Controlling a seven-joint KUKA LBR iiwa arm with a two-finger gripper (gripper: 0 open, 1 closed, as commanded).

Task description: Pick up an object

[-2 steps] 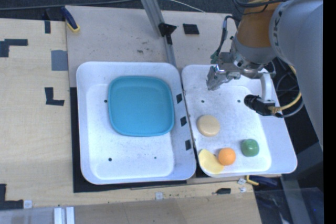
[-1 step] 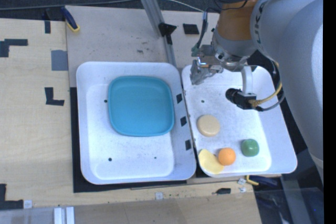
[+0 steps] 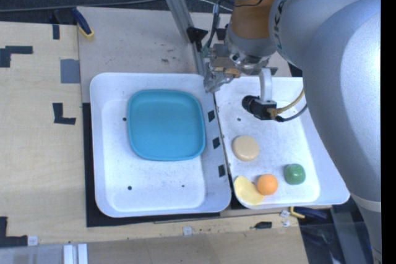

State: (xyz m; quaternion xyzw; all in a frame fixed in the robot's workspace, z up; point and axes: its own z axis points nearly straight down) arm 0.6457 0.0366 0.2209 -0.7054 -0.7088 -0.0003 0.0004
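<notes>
Your gripper (image 3: 218, 78) hangs over the far end of the divider between bins; jaw state: cannot tell. Candidate objects sit grouped in the right bin (image 3: 309, 133), near end: puck (image 3: 245, 148), orange ball (image 3: 266, 184), green ball (image 3: 294, 174), banana (image 3: 246, 191). The plate (image 3: 166, 124) fills the left bin's middle, likely too flat for grasping.

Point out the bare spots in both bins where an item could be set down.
Left bin: a bare strip runs below the blue plate along the near wall, and a narrower one on the plate's left. Right bin: bare floor between the pincer and the beige disc. Crowded near corner: yellow piece, orange ball, green ball.
</notes>
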